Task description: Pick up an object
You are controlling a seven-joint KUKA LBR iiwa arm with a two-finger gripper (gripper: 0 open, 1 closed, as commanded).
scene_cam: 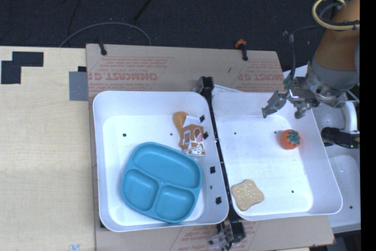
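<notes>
I see the gripper (285, 104) hanging over the far right corner of the right bin (329, 185), arm (336, 50) coming in from the right with its orange section up top. The fingers (271, 107) look spread, nothing pinched between them, though they are small and a bit blurry so I only go by the visible gap. Candidate object one: an orange-red tomato toy (289, 139) on the right bin floor, near the right wall, just in front of the gripper and apart from it. Candidate two: a toast slice (247, 194) lying flat near the front left corner of the right bin, close to the divider between the bins. In the left bin (103, 173) I see a blue divided plate (162, 181) with three compartments filling the front half, tilted a little against the front wall. Behind it, near the right wall of the left bin, a small printed carton (193, 140) sits touching a tan piece (180, 121) I cannot identify. Both bins rest on a cardboard sheet (176, 70) laid on the table (41, 150); clamps sit at its far edge.
</notes>
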